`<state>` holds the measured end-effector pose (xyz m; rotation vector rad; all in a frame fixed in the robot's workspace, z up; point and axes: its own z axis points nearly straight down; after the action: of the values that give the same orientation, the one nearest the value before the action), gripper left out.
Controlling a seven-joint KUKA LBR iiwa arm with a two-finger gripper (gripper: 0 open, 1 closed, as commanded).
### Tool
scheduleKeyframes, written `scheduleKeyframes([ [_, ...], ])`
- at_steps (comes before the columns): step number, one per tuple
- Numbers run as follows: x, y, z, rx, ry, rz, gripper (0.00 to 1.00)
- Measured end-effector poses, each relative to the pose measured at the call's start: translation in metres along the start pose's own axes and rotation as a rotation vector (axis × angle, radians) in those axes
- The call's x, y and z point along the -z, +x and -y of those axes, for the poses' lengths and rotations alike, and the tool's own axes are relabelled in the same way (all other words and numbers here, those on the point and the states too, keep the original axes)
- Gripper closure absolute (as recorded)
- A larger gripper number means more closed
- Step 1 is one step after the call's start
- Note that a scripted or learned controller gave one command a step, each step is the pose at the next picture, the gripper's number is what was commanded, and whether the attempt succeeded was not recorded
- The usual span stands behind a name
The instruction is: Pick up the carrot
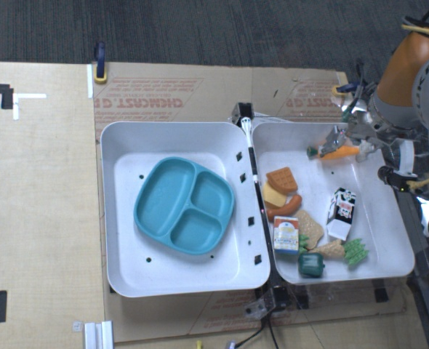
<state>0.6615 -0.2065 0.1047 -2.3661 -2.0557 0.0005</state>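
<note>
The two-finger gripper [343, 142] was closed on the small orange toy carrot with a green leafy top [336, 151], which hung crosswise between the fingertips above the far part of the right shallow white bin [396, 217], its green end pointing toward the left bin. The grey arm with its orange band [411, 71] reached in from the right, wrist bent down over the bin's far right corner. Below lay a small black-and-white milk carton [341, 213], a brown toast slice [281, 178] and a dark green toy pepper [310, 265]. In the left shallow white bin [120, 217] sat a teal divided plastic plate [184, 206].
</note>
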Motion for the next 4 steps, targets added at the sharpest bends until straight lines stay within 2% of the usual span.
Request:
scheduleKeyframes([
  [1, -0.007, -0.004, -0.001, 0.047, 0.003, -0.009, 0.0],
  [2, 0.0, -0.002, 0.0, 0.051, 0.006, -0.008, 1.0],
  [3, 0.0, -0.002, -0.001, 0.051, 0.004, -0.008, 0.0],
  [4, 0.009, -0.002, 0.0, 0.052, 0.008, -0.008, 1.0],
])
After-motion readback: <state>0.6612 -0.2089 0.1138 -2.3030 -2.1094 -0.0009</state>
